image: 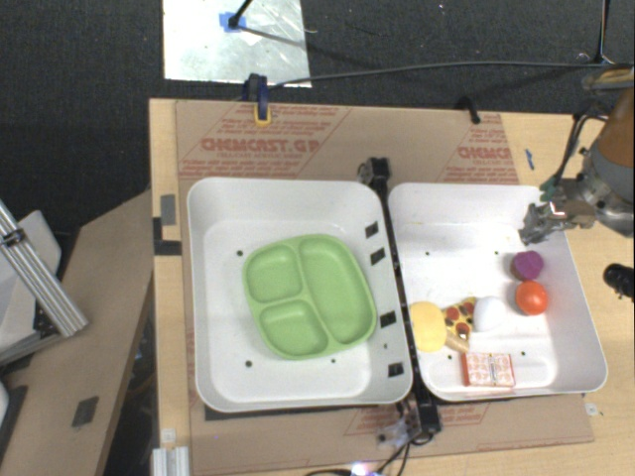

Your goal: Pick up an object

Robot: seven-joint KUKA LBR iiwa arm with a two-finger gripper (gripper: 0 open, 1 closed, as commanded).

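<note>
Gripper (537, 224) hovered at 2 o'clock of the right bin (585, 365), over bare floor by the rim; open or closed, impossible to tell. Held nothing visible. Left bin (213, 216): 1 green divided plate (310, 297), alone. Right bin, 6 o'clock cluster: yellow piece (429, 326), patterned toy (459, 314), white ball (490, 312), pink box (488, 370). At 3 o'clock, purple ball (528, 264) and orange ball (533, 298), touching. Likely hazard: round balls rolling off on an off-centre descent.
</note>
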